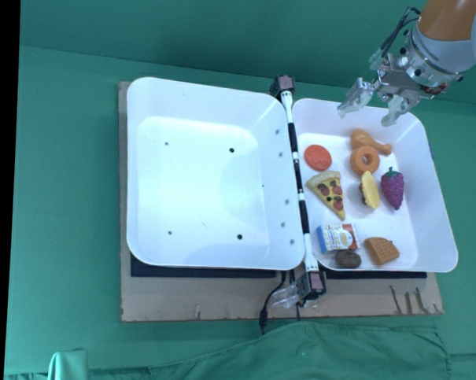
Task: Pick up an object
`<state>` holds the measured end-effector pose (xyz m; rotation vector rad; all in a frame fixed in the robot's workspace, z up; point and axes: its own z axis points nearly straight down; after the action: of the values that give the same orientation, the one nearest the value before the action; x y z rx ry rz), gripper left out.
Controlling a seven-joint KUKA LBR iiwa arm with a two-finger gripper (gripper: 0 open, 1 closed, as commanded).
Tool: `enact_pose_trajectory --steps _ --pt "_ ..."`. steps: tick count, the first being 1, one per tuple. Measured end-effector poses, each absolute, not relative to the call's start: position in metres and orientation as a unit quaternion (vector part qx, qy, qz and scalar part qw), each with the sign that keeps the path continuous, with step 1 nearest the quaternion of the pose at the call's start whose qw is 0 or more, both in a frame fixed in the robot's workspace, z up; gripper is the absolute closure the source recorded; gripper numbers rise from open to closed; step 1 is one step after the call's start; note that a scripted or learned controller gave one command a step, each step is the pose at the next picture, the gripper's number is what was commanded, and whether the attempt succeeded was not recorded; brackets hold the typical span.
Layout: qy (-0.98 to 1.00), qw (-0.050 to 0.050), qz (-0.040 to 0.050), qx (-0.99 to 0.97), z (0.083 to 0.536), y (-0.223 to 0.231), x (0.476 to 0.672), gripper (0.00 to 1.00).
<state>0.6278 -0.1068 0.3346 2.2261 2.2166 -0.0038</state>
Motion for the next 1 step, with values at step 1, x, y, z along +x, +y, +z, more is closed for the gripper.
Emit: enact_pose_trajectory --steps 1 --pt "0.705 0.000 -0.0019 0.709 0.2813 -0.1139 0.6358 0.00"
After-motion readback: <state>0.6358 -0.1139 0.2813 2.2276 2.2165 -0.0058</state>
